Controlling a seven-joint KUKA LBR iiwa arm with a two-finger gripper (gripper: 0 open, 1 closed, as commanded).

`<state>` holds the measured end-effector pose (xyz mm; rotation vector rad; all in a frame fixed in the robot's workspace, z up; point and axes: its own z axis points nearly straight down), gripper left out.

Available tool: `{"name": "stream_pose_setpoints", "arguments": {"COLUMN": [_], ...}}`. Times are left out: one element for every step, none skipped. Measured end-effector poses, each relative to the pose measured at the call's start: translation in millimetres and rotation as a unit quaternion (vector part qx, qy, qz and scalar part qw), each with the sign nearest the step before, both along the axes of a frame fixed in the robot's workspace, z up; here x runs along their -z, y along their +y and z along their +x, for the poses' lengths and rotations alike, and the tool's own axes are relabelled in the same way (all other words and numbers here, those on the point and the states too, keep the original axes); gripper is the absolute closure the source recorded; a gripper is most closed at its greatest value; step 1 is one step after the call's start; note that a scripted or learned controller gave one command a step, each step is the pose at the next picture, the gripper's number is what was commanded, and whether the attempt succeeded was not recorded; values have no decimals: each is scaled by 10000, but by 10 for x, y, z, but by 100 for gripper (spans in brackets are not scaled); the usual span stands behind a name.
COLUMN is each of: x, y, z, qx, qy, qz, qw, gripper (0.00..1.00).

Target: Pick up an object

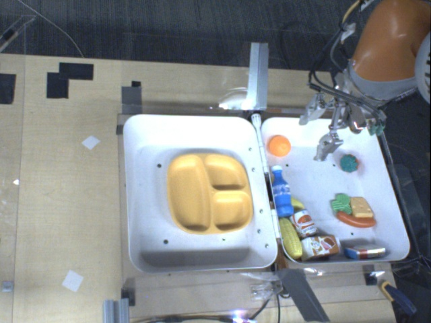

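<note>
A pale wooden table (60, 200) fills most of the frame, with dark carpet-like floor (168, 12) along the top edge and black squares marked on the table at the upper left. Two shallow white bins sit side by side at the centre and right. The left bin (145, 180) holds a yellow divided tray (209, 192) lying flat in its middle. The right bin (377, 241) carries the small objects: an orange ball (279, 145) in its upper left corner, a blue bottle (281, 192) along its left wall, a yellow corn cob (290, 238) and a small can (320, 246) near the lower left, a teal round piece (349, 163) toward the upper right, a toy sandwich and hot dog (354, 211) at right of centre, and a blue-and-white tube (364, 252) by the bottom rim. The gripper (328, 143) hangs over the upper part of the right bin, between the orange ball and the teal piece, touching neither. Whether it is open or closed cannot be told from this slant; nothing is seen held in it. The grey and orange arm (387, 39) enters from the upper right.
</note>
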<state>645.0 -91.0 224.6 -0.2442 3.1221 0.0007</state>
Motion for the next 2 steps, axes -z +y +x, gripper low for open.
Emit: {"name": "stream_pose_setpoints", "arguments": {"x": [827, 1352], "y": [104, -182], "z": [-177, -298], "qx": [-1916, -908], "qy": [15, -19], "qz": [-11, -18], "qw": [9815, 9959], "gripper": [0, 0]}}
